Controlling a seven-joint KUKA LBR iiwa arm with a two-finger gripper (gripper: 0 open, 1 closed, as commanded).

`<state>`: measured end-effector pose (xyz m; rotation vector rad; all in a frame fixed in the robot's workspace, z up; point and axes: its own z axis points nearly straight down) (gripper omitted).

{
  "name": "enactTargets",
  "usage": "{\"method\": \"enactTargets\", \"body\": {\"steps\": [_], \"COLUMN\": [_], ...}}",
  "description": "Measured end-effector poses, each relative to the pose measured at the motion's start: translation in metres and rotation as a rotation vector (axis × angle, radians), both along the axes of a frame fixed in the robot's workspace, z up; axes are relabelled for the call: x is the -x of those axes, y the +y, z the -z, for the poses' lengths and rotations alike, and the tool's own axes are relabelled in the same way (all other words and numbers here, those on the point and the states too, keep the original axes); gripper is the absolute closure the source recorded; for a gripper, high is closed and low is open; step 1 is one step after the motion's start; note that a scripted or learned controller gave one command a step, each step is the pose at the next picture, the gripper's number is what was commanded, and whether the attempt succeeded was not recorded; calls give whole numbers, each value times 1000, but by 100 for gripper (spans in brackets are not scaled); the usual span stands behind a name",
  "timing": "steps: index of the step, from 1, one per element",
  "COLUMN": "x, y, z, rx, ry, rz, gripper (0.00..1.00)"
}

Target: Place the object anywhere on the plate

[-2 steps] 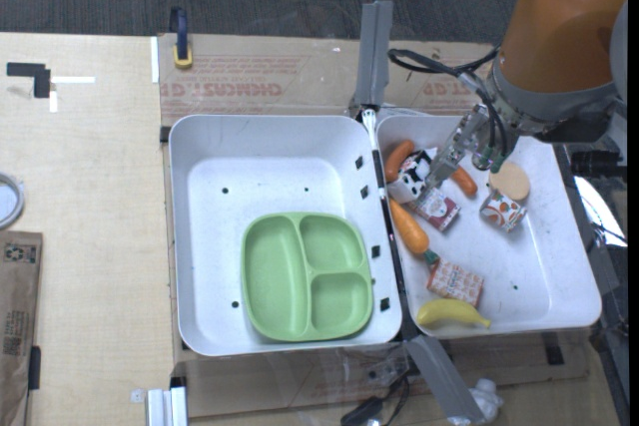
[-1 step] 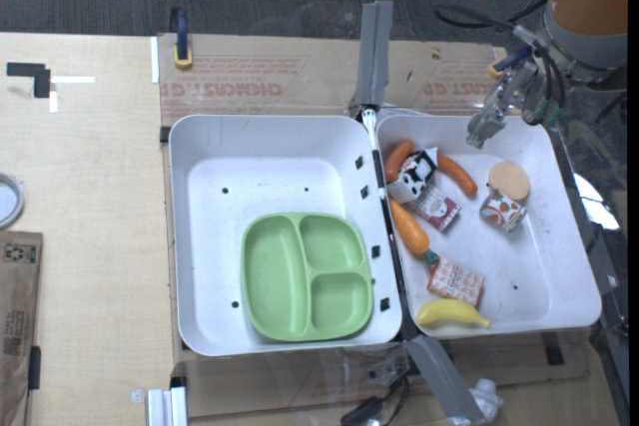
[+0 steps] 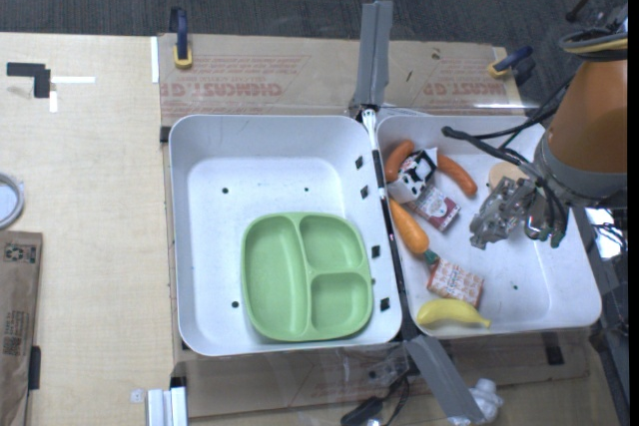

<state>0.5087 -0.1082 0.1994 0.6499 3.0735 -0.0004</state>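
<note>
Gripper (image 3: 496, 217) sits low over the right bin (image 3: 559, 314), mid-bin toward its right half. Can't tell its state: metal parts blur together w/ cables, and nothing is visibly held.

Which object is meant isn't given; all candidates lie to the view's left of the gripper. Nearest are the small red/white packet (image 3: 437, 206) and the orange sausage-like piece (image 3: 458, 175), long axis diagonal, upper-left to lower-right. Further left is the carrot (image 3: 409, 228), also diagonal, by the divider. A second packet (image 3: 456, 281) and a banana (image 3: 451, 315), lying roughly horizontal, sit toward the near edge.

The green plate (image 3: 305, 274), 3 compartments, is in the left bin (image 3: 200, 214), well apart from the gripper, so any carry goes left across the divider.

Hard to read: the black/white item (image 3: 417, 171) is partly overlapped by neighbours, id unclear. The arm's orange band (image 3: 594, 110) is cut off at the frame edge.
</note>
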Motion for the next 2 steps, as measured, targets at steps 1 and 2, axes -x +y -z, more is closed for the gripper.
{"method": "enactTargets", "body": {"steps": [1,2], "x": [-101,-5], "y": [-9,-55], "z": [-16,83], "rx": [1,0], "ry": [-5,-1], "rz": [-229,-390], "gripper": [100,100]}}
